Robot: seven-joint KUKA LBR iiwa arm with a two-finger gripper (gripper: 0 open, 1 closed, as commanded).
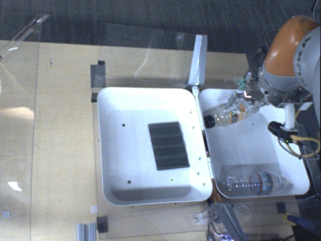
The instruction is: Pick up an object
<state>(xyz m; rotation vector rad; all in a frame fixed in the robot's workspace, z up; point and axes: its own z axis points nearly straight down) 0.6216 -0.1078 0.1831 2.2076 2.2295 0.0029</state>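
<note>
Pale wood desk point(55, 149) carries two white bins side by side. Left bin point(115, 109) contains a dark ribbed pad point(169, 145), lying flat. Right bin point(251, 149): small clear bottle with dark cap point(223, 117) held tilted between the fingers of the hand point(244, 103) near the far wall; larger clear bottle point(251, 181) lies on its side at the near edge.

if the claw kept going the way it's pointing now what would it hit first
Probably the small clear bottle lying by the right bin's left wall. The claw sits at its right end, aimed left and down. Depth is unclear, so contact can't be confirmed.
</note>
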